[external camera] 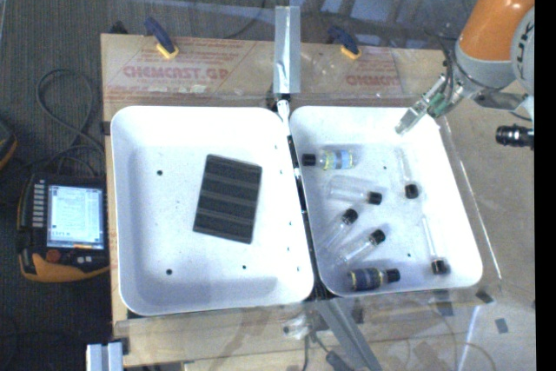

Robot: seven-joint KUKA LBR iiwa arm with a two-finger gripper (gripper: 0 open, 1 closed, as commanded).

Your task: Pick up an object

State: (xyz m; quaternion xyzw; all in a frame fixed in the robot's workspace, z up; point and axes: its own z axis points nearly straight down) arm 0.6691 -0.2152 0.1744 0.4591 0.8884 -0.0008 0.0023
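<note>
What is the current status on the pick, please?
Claw above right bin's far corner, nothing seen held. Vials lie loose in that bin. Dark ridged block in left bin.

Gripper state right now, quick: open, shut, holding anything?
Gripper: cannot be told at this size; it sits over the right bin's top right corner, with no vial seen in it.

Both bins (130,187) are seen in white, speckled with small dark dots. A black ribbed pad (228,198) is seen in the left one. Clear vials (347,186) with black caps are seen in the right bin (460,213), one marked by a blue-green label (337,159) and another by a dark, yellowish label (368,278). The table (191,69) is shown pale brown with faded red lettering, and the clamps (160,37) blue with yellow tips.
</note>
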